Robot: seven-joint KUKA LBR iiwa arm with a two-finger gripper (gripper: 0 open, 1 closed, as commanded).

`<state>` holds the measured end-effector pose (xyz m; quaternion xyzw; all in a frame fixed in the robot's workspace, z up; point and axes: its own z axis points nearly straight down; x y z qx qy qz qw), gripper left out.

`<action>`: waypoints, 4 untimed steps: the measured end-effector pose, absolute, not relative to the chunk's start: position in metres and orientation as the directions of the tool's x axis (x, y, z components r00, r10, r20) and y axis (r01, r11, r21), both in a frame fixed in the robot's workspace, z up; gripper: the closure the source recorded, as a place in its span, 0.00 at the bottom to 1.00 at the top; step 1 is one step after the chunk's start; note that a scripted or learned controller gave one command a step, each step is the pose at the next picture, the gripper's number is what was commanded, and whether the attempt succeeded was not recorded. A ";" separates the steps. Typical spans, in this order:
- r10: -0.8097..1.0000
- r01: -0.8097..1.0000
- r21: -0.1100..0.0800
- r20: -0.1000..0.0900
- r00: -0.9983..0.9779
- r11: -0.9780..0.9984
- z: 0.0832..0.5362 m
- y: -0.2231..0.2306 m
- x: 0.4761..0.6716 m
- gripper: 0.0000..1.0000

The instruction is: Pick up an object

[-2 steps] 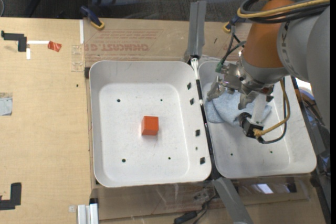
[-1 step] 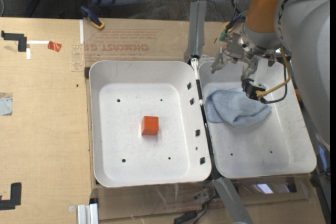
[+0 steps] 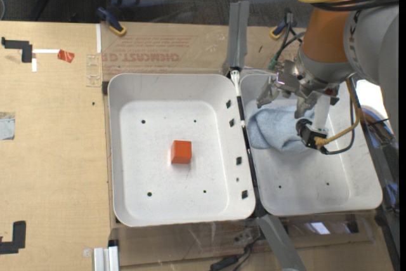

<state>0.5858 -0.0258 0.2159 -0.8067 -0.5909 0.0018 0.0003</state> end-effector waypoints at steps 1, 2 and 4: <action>0.953 0.953 -0.006 -0.005 0.303 -0.303 0.223 -0.027 0.586 1.00; 0.879 0.879 -0.002 -0.004 0.476 -0.476 0.256 -0.030 0.602 1.00; 0.880 0.880 -0.004 -0.007 0.475 -0.475 0.264 -0.031 0.602 1.00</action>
